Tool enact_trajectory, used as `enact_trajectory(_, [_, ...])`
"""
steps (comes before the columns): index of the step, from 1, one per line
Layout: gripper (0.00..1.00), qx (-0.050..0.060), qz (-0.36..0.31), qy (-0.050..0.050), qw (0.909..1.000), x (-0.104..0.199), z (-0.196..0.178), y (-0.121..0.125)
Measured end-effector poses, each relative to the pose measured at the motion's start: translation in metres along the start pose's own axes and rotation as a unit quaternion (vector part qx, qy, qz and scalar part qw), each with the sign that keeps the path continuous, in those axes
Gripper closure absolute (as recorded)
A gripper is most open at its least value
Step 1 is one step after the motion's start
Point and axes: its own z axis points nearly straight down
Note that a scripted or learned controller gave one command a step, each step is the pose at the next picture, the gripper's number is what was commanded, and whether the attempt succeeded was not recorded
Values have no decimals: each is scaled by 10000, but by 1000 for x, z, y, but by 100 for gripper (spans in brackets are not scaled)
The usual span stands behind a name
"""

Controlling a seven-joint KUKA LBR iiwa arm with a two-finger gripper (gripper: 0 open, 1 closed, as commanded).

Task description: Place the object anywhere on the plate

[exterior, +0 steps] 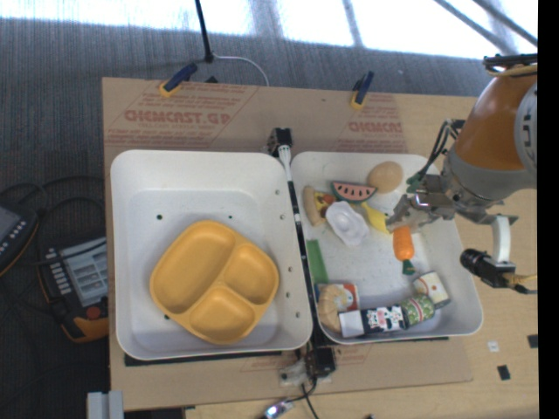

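- A small bottle with black and white patches (383, 319) lies on its side at the near wall of the right-hand bin (467, 317).
- A green can (419, 309) lies just beside it, and a little carton (432, 288) is next to the can.
- A round bun (329, 298) and a red packet (347, 294) sit in the near corner of that bin, close to the wall between the bins.
- The yellow plate (214, 279) rests in the left-hand bin (140, 199). It has three parts, and there is nothing on it.
- An orange carrot (402, 243) lies in the right-hand bin, well apart from the plate. It sits right below the gripper.
- The gripper (410, 209) hangs over the right-hand bin, just above the carrot. I cannot tell if it is wide or narrow, or if it touches the carrot.
- A white lumpy toy (348, 223) and a yellow piece (376, 219) lie just beside the gripper.
- A watermelon slice (353, 190) is a bit farther back.
- A pale round potato (384, 177) sits near the far wall.
- Two blue and yellow clamps (178, 78) hold the far edge of the brown board (262, 112).
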Motion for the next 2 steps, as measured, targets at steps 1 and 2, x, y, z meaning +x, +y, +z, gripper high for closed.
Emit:
enact_trajectory(1, [100,7,226,1,9997,58,-17,-28])
enact_trajectory(2, [100,8,1225,-4,9925,116,-20,-23])
